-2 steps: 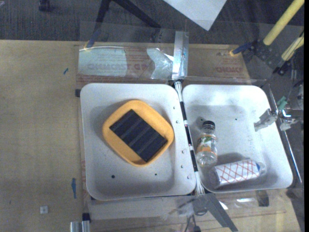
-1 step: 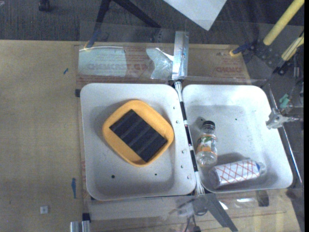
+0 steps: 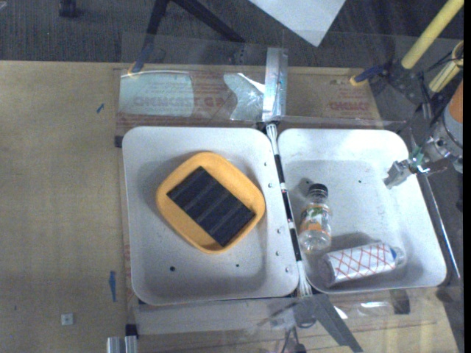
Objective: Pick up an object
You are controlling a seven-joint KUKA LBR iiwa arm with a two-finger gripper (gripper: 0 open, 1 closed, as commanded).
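Note:
A yellow square dish with a dark ribbed top lies in the left bin. In the right bin a small clear bottle with a black cap lies by the left wall. Just below it a white cylinder with a red crosshatch pattern rests on its side near the front wall. My gripper hangs over the right bin's right rim, well apart from the bottle and the cylinder. Nothing shows between its tips.
A metal bracket stands behind the seam between the bins. Clear plastic sheeting lies along the back of the bench. A yellow pole and cables sit at the far right.

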